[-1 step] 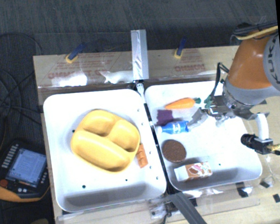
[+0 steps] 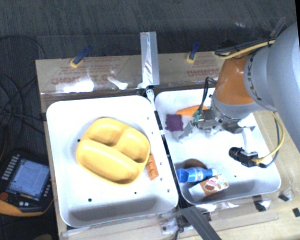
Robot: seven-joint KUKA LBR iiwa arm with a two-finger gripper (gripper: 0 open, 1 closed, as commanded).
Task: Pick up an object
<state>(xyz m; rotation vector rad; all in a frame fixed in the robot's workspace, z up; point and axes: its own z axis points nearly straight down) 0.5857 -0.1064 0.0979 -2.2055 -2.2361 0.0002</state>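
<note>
While my claw (image 2: 189, 131) hung low in the right bin (image 2: 271, 181) beside a purple block (image 2: 173, 122) (grip state: cannot tell), an orange carrot (image 2: 189, 110) lay just behind, and a blue bottle (image 2: 194, 174) sat nearer the front.

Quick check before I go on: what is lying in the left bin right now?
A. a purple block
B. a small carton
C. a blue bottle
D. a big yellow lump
D: the big yellow lump lies in the left bin, with a small orange piece against its right side.
</note>
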